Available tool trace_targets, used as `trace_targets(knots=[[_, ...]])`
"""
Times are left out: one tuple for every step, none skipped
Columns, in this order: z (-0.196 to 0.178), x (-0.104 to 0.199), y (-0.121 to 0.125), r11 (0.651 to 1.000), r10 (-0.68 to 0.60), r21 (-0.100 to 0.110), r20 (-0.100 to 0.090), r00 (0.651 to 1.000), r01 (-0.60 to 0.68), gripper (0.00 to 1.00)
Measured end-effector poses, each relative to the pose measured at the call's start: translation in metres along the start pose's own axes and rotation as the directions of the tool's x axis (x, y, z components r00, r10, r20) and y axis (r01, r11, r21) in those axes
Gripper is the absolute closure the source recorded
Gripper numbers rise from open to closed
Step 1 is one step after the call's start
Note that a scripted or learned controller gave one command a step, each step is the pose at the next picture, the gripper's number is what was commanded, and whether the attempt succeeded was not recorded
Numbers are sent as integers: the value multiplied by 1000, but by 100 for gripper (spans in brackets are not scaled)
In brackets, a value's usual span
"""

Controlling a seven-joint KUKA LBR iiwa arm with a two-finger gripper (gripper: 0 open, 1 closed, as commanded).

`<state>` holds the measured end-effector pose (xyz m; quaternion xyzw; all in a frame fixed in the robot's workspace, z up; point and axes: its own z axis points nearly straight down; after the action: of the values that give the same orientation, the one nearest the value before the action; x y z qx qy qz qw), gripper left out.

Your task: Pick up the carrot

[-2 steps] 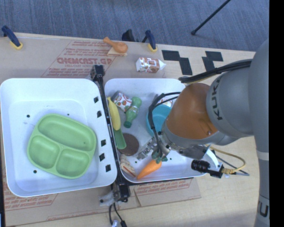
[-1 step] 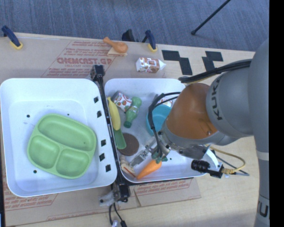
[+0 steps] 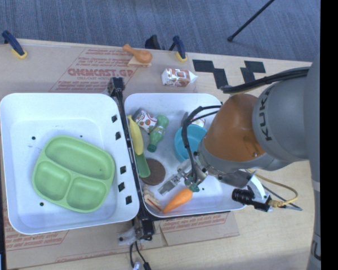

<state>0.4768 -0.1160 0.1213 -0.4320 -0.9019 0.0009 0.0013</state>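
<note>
The orange carrot lies tilted at the near edge of the right bin, its thick end pointing up and right. My gripper hangs just above and behind it, low in the bin. Its fingers stand apart, open: one silver finger is to the left and the other is near the carrot's thick end. Nothing sits between them. The carrot rests on the bin floor, and the arm's orange wrist covers the bin's right part.
In the right bin lie a brown disc, a yellow piece, a green bottle, a patterned can and a blue bowl. A green divided plate fills the left bin. A white packet lies on the bench behind.
</note>
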Motion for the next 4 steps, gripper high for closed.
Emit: trace_targets(knots=[[-9, 0, 1, 1000, -11, 2, -1, 1000, 11, 100], [-9, 0, 1, 1000, -11, 3, -1, 1000, 11, 0], [25, -3, 5, 883, -469, -2, 20, 883, 469, 0], [16, -2, 5, 879, -477, -1, 16, 879, 477, 100]])
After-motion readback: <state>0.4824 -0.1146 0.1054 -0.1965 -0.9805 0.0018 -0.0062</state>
